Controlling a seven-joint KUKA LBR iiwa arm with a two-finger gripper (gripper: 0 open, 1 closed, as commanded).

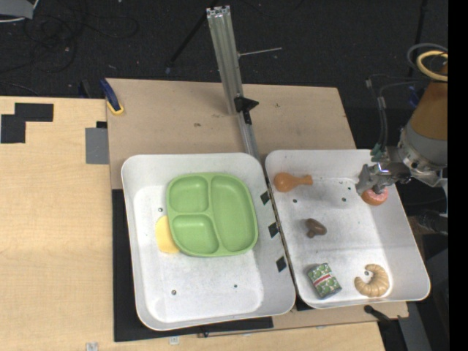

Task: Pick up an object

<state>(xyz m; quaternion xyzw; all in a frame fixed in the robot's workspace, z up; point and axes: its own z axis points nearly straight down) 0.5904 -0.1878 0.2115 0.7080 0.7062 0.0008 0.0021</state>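
Croissant (373, 280) and green packet (322, 280) in right bin (344, 302); hand (374, 183) over pink donut (376, 195), grip indiscernible.

Pretty even overhead light, the white bins (219, 298) come out bright without real glare. Shadows are soft, the floor (110, 20) up top goes nearly black, and everything's a bit soft and grainy.

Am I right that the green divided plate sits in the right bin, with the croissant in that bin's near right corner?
Not quite. The camera view shows the green divided plate in the left bin, not the right one. The croissant does lie in the right bin's near right corner.
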